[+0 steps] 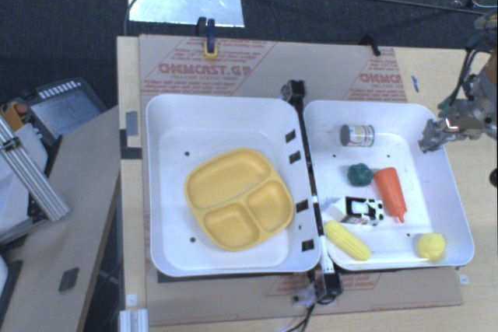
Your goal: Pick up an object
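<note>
The right bin (pixel 447 190) holds several small objects: a silver can (pixel 357 135) lying on its side, a dark green lump (pixel 359 174), an orange carrot (pixel 391 192), a black-and-white patterned piece (pixel 362 209), a yellow corn cob (pixel 347 240) and a yellow lemon (pixel 431 246). My gripper (pixel 433 138) hangs at the bin's upper right rim, to the right of the can and apart from every object. Nothing shows between its fingers.
The left bin (pixel 167 167) carries a yellow three-compartment plate (pixel 237 198). A black divider with clips (pixel 303 167) runs between the bins. Cardboard (pixel 257 66) lies under both. A yellow clamp (pixel 210 43) sits at the back edge, and equipment (pixel 47 136) stands at far left.
</note>
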`<control>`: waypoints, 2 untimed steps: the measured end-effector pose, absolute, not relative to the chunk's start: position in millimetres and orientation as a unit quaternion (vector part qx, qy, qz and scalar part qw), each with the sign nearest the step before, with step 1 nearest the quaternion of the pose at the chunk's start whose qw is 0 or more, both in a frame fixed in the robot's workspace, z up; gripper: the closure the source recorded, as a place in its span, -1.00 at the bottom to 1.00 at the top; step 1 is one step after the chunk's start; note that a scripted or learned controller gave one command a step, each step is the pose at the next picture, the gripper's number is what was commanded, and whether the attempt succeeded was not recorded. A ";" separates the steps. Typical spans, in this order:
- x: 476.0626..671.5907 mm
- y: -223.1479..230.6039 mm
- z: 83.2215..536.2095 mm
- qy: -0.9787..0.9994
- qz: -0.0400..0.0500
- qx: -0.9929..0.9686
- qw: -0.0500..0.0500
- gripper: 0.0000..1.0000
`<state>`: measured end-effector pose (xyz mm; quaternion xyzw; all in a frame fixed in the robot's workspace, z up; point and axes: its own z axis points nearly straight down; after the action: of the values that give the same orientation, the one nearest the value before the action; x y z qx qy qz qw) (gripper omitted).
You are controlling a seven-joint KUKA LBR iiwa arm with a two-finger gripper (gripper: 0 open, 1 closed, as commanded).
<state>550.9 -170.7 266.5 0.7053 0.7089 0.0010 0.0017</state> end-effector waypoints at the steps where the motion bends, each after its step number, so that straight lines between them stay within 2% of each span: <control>1: 537.9 -122.1 254.0 0.710 0.001 0.704 0.000 1.00; 2: 526.1 -78.6 251.1 0.710 0.001 0.704 0.000 1.00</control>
<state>526.1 -78.6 251.1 0.7043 0.7099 0.0005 -0.0001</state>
